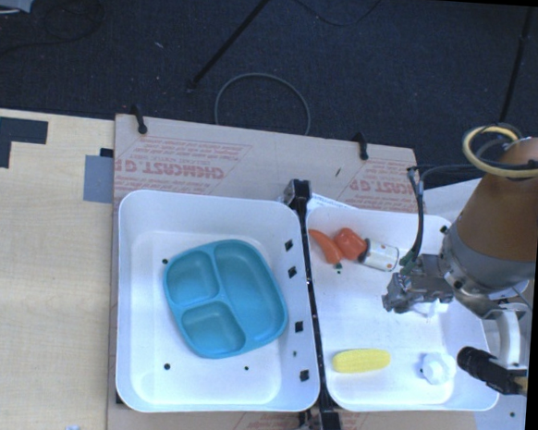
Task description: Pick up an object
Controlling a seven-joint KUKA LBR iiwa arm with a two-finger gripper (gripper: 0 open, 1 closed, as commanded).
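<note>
White plastic bins sat side by side: the left bin (pixel 147 237) held a blue divided plate (pixel 225 296); the right bin (pixel 403 396) held an orange toy (pixel 339 244) upper left, a yellow corn cob (pixel 361 360) and a small white piece (pixel 434 369) lower down. The pincer (pixel 401 299) hovered mid-bin; its spread I couldn't tell.

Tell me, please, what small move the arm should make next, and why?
Probably shift the gripper toward the yellow object and lower over it: the gripper hovers in the right bin with nothing visibly between its fingers, and that object lies apart from the others.
</note>
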